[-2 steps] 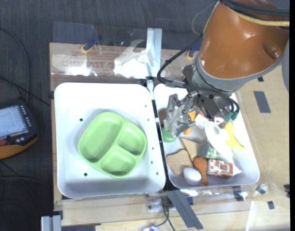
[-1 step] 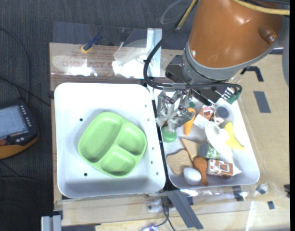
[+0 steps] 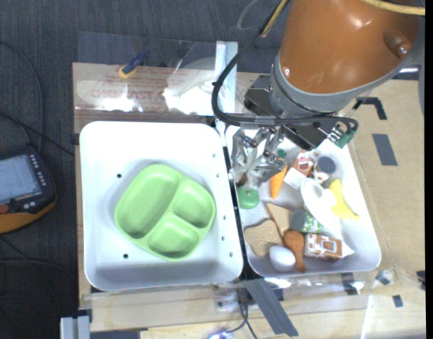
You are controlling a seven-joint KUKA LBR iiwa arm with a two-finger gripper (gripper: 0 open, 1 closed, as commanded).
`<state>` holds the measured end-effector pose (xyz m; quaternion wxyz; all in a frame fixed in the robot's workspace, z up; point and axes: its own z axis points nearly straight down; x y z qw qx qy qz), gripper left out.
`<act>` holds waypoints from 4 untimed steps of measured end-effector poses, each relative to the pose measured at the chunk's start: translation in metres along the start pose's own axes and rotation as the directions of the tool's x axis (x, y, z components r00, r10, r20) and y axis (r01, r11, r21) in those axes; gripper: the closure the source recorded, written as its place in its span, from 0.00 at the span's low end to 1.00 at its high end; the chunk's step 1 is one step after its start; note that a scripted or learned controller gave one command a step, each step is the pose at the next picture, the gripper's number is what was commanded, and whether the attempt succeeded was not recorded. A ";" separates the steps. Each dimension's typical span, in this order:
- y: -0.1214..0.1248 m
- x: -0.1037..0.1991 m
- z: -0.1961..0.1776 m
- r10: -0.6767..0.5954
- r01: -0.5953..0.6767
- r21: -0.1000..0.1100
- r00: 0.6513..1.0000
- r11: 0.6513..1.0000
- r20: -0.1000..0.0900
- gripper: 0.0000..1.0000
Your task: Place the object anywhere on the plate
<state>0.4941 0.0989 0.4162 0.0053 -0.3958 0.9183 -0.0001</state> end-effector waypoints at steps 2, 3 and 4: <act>-0.057 0.053 0.082 -0.351 0.351 -0.010 0.936 0.936 -0.008 1.00; -0.034 0.057 0.229 -0.497 0.497 -0.016 0.867 0.867 -0.006 1.00; -0.108 0.092 0.199 -0.618 0.618 -0.009 0.786 0.786 -0.003 1.00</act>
